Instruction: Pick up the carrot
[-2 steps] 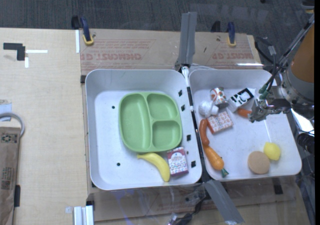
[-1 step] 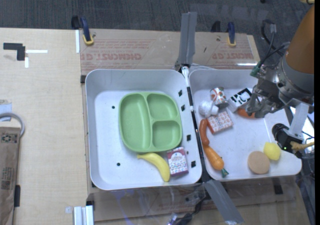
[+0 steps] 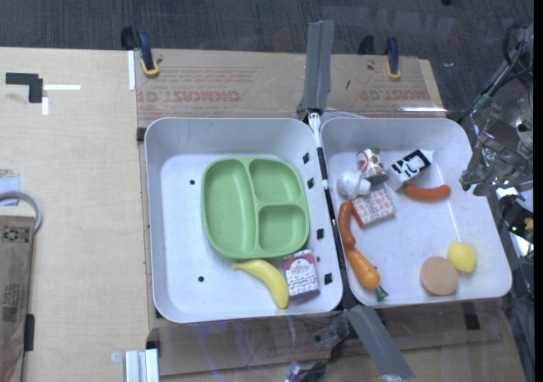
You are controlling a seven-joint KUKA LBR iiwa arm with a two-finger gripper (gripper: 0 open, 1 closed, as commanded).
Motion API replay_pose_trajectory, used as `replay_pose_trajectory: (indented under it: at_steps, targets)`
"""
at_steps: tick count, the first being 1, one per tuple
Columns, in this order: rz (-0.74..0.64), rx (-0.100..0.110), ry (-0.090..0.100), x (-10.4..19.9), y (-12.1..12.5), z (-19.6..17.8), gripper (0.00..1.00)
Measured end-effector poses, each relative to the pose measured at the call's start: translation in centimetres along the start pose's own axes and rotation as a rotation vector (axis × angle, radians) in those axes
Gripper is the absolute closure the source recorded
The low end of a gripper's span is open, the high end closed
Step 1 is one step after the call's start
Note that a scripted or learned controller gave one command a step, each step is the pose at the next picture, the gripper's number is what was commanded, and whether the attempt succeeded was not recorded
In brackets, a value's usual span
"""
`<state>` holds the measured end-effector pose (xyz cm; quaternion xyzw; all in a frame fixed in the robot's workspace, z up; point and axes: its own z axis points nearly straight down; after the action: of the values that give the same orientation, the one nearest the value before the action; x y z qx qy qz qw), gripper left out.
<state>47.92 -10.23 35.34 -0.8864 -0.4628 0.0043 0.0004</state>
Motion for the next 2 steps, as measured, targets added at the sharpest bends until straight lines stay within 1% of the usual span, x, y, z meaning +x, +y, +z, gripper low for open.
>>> replay_pose_trajectory:
  at_steps: [1,2]
  targets:
    - [0.409,0.003,0.001,5.9,-4.1,13.5,1.0]
    - [0.322,0.004,0.001,4.2,-3.0,16.5,1.0]
